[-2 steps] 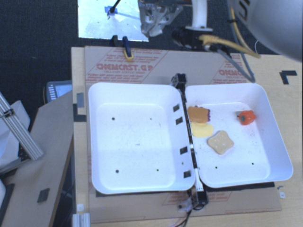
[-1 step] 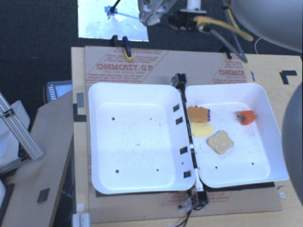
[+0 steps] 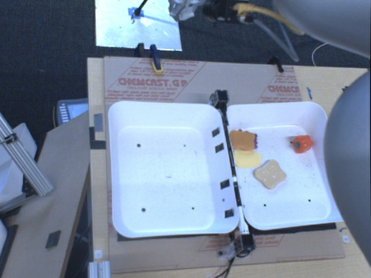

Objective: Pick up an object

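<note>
Hanging high at the top edge of the camera view, the gripper sits above the dark floor beyond the bench, just right of a pale reflective sheet; its metal fingers are cut off by the frame and blurred, so I cannot tell how far apart they stand or whether anything lies between them; the grey arm fills the right side, its bulk overlapping the right bin's far edge.

The right bin holds four small things, all in its upper half; an orange-brown waffle-like piece with a purple edge lies near the divider between the bins; a flat yellow slice sits just below it, touching or nearly touching; a tan toast-shaped piece rests just beside the yellow slice, lower and to the right; a small orange-red object with a dark top lies well apart from these, near the arm's side of the bin.

The left bin shows its bare white floor with a few dark dots; both bins rest on a brown board printed with red lettering; black clips join the bins along the middle seam.
</note>
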You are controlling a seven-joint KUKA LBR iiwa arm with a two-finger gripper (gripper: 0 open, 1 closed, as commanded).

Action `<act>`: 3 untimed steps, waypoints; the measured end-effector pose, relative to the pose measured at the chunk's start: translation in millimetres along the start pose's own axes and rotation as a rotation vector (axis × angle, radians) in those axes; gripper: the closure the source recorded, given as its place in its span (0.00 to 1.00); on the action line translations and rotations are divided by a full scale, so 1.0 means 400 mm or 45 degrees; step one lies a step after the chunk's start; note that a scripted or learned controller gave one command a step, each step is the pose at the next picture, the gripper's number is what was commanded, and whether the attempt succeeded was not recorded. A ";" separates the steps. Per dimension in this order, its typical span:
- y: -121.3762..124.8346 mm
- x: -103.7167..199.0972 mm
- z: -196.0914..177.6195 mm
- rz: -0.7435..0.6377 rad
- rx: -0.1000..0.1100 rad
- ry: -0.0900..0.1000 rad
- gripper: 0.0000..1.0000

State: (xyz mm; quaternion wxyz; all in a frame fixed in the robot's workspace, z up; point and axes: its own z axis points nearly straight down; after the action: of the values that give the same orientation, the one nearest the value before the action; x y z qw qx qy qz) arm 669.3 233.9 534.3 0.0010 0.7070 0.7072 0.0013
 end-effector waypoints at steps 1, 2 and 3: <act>-0.003 0.001 0.000 -0.003 0.002 0.000 0.00; -0.003 0.002 -0.030 -0.009 -0.001 0.002 1.00; -0.003 0.002 -0.029 -0.009 0.000 0.001 0.00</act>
State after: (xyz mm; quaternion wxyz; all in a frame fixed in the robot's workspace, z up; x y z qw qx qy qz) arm 668.1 234.8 545.7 0.0007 0.7045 0.7097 0.0018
